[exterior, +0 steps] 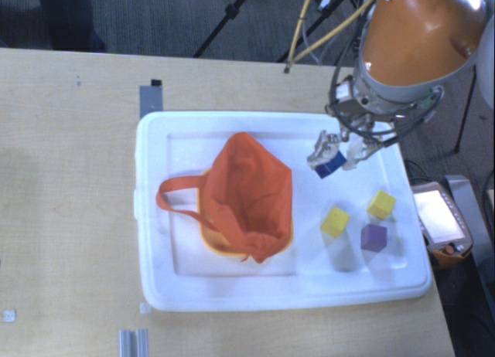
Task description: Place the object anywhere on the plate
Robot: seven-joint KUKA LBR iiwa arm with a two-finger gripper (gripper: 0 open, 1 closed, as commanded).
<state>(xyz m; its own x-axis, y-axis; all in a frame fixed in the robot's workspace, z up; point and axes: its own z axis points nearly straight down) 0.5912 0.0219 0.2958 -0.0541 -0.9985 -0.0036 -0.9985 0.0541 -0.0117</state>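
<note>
A: Start at the left. What is there?

B: Bare tan bench [69, 193], with a small dark grey bracket [151, 99] standing just beyond the far left corner of the white bin [155, 286].

A: And inside the bin?

B: In its left compartment lies an orange cloth bag [249, 193], crumpled, its mouth gaping and its loop handle [176, 191] stretched out to the left. A yellow-orange rim peeks from under the bag's near edge; that looks like the plate [216, 246], almost wholly covered by the cloth.

A: Further right?

B: The right compartment holds three small blocks. A yellow cube [335, 221] sits nearest the bag, a second yellow cube [381, 204] lies beyond it to the right, and a purple cube [373, 237] rests just in front of that one. All three sit on the bin floor, apart from each other.

A: Where is the gripper?

B: The gripper [337, 158] hangs over the far part of the right compartment, beneath the arm's orange band [414, 31]. A small blue object [330, 165] shows between its fingers, which are closed on it, raised above the bin floor.

A: So the blue object is not on the plate?

B: No. It is well to the right of the bag and the plate, in the grasp.
</note>
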